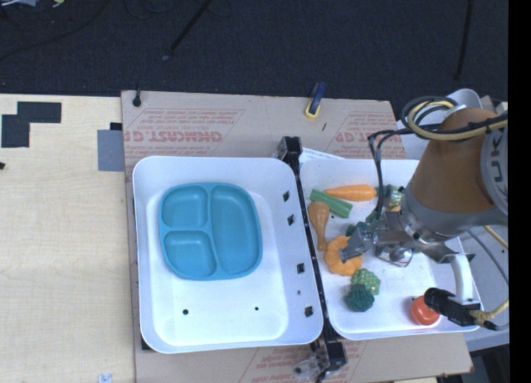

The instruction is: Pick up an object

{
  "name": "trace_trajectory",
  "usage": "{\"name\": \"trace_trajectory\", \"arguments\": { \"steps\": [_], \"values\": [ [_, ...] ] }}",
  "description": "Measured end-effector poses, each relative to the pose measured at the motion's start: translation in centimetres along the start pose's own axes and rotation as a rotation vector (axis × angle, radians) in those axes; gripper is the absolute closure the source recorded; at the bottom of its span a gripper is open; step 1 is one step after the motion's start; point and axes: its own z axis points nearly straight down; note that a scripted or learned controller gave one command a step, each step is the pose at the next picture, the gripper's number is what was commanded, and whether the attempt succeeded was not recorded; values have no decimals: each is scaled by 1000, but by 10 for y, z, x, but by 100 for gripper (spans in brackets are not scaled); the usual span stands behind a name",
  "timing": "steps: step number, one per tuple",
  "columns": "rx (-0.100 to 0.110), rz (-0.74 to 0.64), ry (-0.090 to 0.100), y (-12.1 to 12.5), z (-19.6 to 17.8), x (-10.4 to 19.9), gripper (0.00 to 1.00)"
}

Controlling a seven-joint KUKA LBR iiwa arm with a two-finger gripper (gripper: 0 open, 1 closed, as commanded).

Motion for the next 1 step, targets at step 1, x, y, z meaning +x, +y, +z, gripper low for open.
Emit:
{"name": "trace_trajectory", "arguments": {
  "steps": [1],
  "values": [
    [-9,-2,-1,2,-5,0,0]
  ]
}}
